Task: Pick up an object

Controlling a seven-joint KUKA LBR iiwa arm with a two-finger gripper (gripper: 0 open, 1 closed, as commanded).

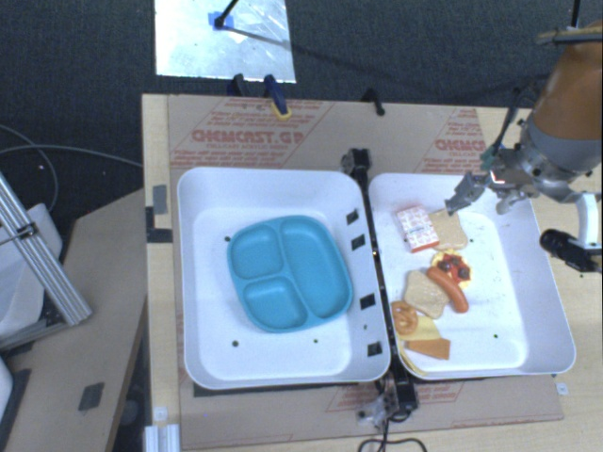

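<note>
Bench inventory, for your reference.

1. Left bin [203, 252]: you have one blue divided tray [289, 272] lying flat in the middle, three compartments, set at a slant.

2. Right bin [528, 290]: you have a cluster of toy food in its left half.
 - Red-and-white patterned packet [415, 228], far left of the cluster.
 - Tan bread slice [450, 229], touching the packet's right side.
 - Sausage [449, 284] with a dark red blob on its far end, just near of the bread slice.
 - A second pale bread slice [425, 294], against the sausage's left side.
 - Orange pretzel-shaped piece [404, 317], near left, close to the bin wall.
 - Yellow and orange cheese-like wedges [429, 341], nearest of all, by the near rim.

3. Arm: you see it reaching in from the far right, orange band above the grey wrist. The gripper [465, 196] hangs over the right bin's far edge, tip just above the tan bread slice. Nothing is visibly held, and I cannot tell you how the grasp is set.
</note>
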